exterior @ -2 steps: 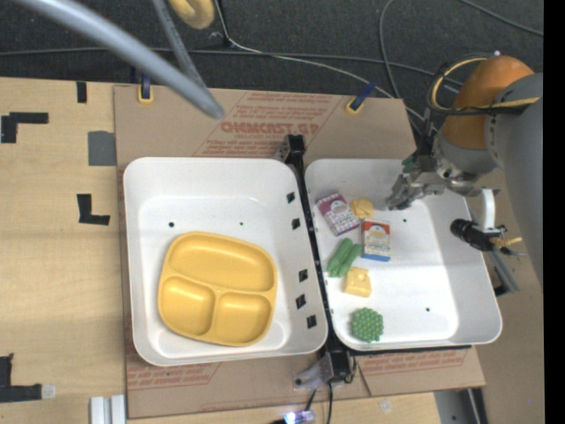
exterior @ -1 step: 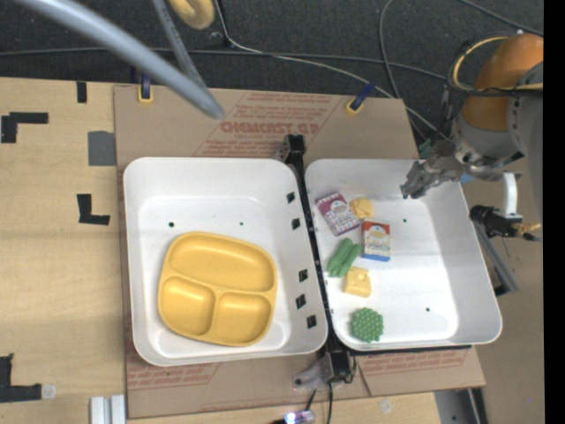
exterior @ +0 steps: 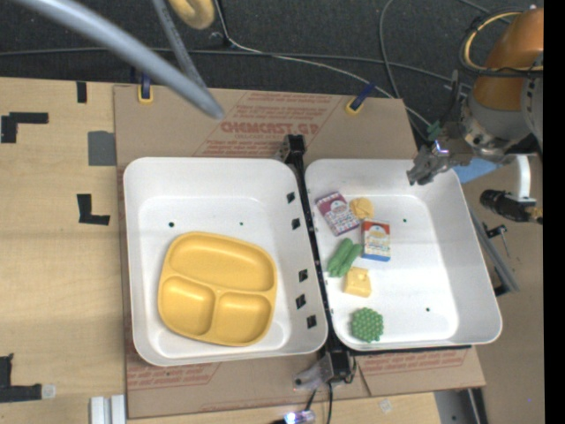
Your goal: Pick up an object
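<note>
So the end effector (exterior: 425, 168) is sitting at the upper right of the frame, hovering right over the top rim of the right bin (exterior: 459, 237), hanging off the grey arm with the orange band (exterior: 516, 42). Honestly can't tell if it's released or clenched from this angle, it's just a dark blob, and I see nothing between its tips.

All the pickable stuff is bunched up in the left half of that right bin, well apart from the end effector. There's a small purple-and-white packet (exterior: 334, 212) near the top of the group, with a little yellow-orange piece (exterior: 362, 208) just beside it on the right. Below those, a red-and-blue carton (exterior: 377, 240) next to a green pod-looking thing (exterior: 343, 257) lying tilted. Under that, a pale yellow wedge (exterior: 357, 282), and closest to the bottom edge a bumpy green ball (exterior: 366, 324).

The left bin (exterior: 146, 237) holds a yellow divided tray (exterior: 216, 287), three compartments. Both bins rest on a cardboard sheet (exterior: 265, 117) on the wooden surface (exterior: 53, 237).
</note>
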Action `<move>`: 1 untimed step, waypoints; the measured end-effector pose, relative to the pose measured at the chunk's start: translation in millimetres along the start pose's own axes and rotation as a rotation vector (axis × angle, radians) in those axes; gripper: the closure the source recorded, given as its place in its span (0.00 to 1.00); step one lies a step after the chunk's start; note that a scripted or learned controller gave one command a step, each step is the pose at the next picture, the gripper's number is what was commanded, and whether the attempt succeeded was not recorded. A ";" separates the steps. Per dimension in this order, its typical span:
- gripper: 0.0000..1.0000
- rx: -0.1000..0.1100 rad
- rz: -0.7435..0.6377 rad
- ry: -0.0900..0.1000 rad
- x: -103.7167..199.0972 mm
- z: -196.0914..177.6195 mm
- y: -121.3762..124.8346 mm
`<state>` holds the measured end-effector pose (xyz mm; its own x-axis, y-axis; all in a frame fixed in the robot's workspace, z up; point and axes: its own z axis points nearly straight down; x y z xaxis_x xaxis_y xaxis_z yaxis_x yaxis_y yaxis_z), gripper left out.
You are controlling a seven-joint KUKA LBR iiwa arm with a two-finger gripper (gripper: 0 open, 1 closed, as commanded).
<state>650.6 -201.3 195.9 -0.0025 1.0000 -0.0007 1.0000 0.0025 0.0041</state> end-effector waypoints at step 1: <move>1.00 0.000 0.001 -0.001 -5.2 -44.8 1.8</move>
<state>652.3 -206.5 240.8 -0.0019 1.0000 -0.0019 1.0000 0.0019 0.0042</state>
